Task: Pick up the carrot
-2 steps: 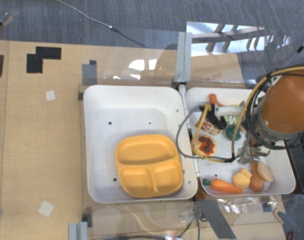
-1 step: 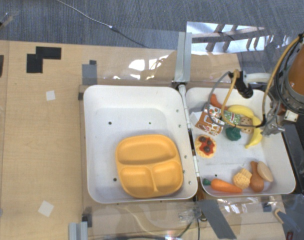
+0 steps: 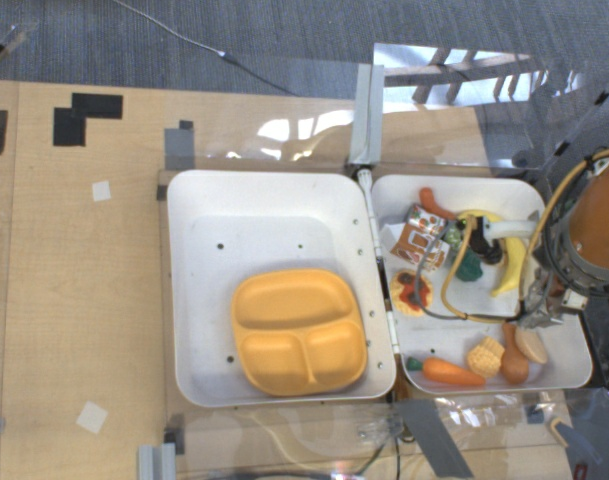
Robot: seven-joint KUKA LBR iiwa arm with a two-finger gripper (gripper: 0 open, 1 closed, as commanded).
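Near the right bin's [image 3: 576, 373] front wall lies the carrot [image 3: 451, 372], ungrasped. At that bin's right rim hovers the claw [image 3: 544, 308], state untellable; approach stage, needing a move leftward, then descent.

no readable text, labels, brands or numbers anywhere in the camera view. closest candidate is the small printed packet [image 3: 422, 240] in the right bin [image 3: 574, 368], brown/white pattern on it but too small and blurred to make out any characters. black blocky marks [image 3: 87, 116] on the bench [image 3: 74, 298] top left are plain shapes, not letters. pale square stickers [image 3: 102, 190] on the bench look blank
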